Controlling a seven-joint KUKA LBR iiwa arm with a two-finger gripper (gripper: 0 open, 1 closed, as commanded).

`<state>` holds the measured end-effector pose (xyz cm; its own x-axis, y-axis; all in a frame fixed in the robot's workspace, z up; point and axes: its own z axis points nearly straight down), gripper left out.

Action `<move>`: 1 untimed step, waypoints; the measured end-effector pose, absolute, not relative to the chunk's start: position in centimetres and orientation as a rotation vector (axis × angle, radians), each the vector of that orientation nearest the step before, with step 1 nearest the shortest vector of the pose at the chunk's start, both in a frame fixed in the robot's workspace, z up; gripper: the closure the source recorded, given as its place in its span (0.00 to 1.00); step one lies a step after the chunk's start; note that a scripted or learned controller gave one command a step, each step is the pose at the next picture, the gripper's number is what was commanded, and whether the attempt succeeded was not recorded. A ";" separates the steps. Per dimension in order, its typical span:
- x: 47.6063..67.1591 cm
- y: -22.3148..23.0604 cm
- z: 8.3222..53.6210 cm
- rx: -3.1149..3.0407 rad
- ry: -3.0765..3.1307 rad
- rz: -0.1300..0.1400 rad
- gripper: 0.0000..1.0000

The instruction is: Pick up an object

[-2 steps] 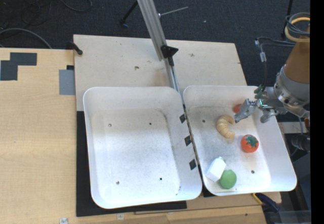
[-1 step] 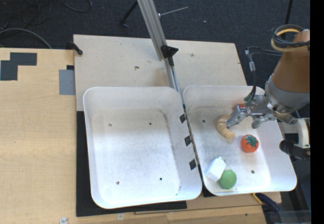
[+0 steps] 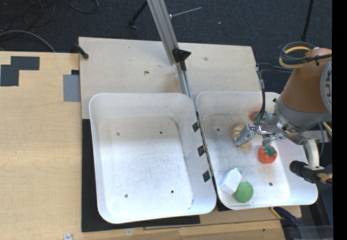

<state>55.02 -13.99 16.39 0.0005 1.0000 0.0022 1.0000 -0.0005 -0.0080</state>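
Observation:
My gripper (image 3: pixel 250 133) hangs low over the middle of the right bin (image 3: pixel 303 194), reaching in from the right under the orange-banded wrist. Its tip lies right against a tan rounded object (image 3: pixel 239 134), partly covering it. A red tomato-like toy with a green top (image 3: pixel 267 154) lies just to the gripper's lower right. A small orange-red piece (image 3: pixel 254 117) peeks out behind the gripper. Near the bin's front sit a white block (image 3: pixel 231 180) and a green ball (image 3: pixel 244 192), touching each other.
The left bin (image 3: pixel 103 125) stands beside the right one, with black clips along the shared wall (image 3: pixel 200 149). A slanted aluminium rail (image 3: pixel 162 22) rises from behind the bins. A light wooden surface (image 3: pixel 38 152) lies to the left.

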 end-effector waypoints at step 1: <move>55.0 -13.4 11.9 -2.218 -2.214 0.006 0.00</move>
<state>54.98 -13.42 11.94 0.0018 1.0000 0.0024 1.0000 -0.0018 -0.0081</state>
